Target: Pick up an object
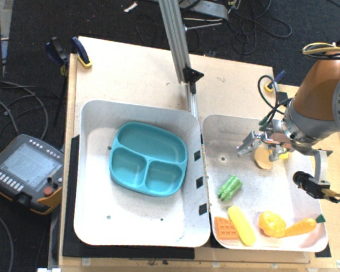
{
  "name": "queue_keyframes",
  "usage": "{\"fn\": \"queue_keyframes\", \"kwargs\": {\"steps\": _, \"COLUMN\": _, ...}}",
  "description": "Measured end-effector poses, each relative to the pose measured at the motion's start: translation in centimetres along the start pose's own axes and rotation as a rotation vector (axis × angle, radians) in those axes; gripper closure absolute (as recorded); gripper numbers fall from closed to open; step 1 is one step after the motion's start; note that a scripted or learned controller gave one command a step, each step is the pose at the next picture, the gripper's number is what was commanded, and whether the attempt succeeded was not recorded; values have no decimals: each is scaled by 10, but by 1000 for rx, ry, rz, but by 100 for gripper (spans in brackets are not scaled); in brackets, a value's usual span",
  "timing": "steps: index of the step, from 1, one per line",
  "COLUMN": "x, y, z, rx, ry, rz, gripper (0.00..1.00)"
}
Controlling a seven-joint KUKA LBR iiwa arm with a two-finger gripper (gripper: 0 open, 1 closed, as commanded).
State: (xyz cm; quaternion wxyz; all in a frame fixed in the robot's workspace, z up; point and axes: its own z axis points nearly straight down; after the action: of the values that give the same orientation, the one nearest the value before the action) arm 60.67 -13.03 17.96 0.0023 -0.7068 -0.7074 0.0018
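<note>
My gripper (260, 151) hangs over the back of the right bin (219, 129), its fingers spread open. A small tan round piece (265, 161) lies right beneath it, between the fingertips, resting on the bin floor. Further forward in the same bin are a green toy vegetable (230, 187), an orange waffle piece (226, 229), a yellow corn cob (241, 225), a yellow lemon (271, 224) and an orange carrot (300, 227).
The left bin (86, 171) holds a teal divided plate (149, 158). A slanted metal rod (177, 32) runs down to the divider between the bins. A black clamp part (310, 183) juts over the right bin's right side.
</note>
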Motion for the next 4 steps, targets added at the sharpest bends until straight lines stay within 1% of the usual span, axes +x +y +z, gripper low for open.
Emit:
{"fn": "queue_keyframes", "kwargs": {"steps": 1, "x": -2, "y": 0, "z": 55, "rx": 0, "ry": 0, "rz": 1, "gripper": 0}}
{"fn": "queue_keyframes", "kwargs": {"steps": 2, "x": -2, "y": 1, "z": 41, "rx": -8, "ry": -1, "rz": 1, "gripper": 100}}
{"fn": "queue_keyframes", "kwargs": {"steps": 3, "x": -2, "y": 2, "z": -1, "rx": -12, "ry": -2, "rz": -1, "gripper": 100}}
{"fn": "queue_keyframes", "kwargs": {"steps": 4, "x": -12, "y": 2, "z": -56, "rx": -13, "ry": -3, "rz": 0, "gripper": 100}}
